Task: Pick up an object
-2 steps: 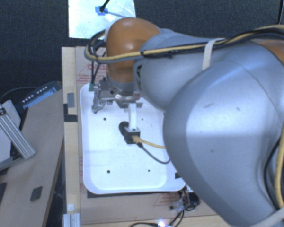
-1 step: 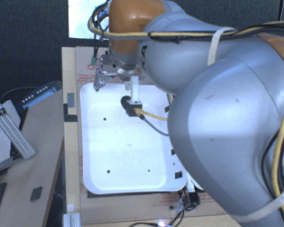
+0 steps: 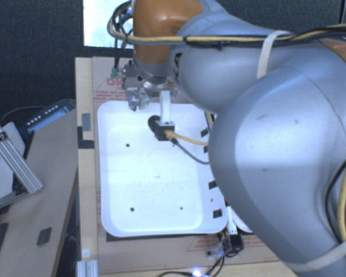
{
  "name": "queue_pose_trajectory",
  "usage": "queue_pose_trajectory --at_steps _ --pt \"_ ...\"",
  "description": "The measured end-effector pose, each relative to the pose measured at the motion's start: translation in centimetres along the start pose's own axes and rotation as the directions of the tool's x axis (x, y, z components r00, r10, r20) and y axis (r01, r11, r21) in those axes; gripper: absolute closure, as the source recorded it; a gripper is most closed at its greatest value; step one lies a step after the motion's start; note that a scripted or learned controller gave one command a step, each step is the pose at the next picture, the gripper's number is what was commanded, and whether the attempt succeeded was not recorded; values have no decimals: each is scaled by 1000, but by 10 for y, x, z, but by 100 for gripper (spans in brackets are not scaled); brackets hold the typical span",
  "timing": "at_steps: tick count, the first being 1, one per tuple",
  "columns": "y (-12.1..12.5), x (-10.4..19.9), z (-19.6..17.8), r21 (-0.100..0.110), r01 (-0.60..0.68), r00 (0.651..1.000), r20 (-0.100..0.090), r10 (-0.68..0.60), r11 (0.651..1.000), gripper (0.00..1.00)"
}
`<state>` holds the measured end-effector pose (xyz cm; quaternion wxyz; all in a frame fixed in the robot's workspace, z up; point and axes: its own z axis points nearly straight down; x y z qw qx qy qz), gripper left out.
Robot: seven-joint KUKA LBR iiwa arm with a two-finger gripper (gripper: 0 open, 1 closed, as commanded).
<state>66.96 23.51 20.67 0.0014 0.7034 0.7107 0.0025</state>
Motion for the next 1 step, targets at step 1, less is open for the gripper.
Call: queue_pose_trajectory --at_steps 1 --pt "-9 -1 84 11 -4 1000 3 4 1000 100"
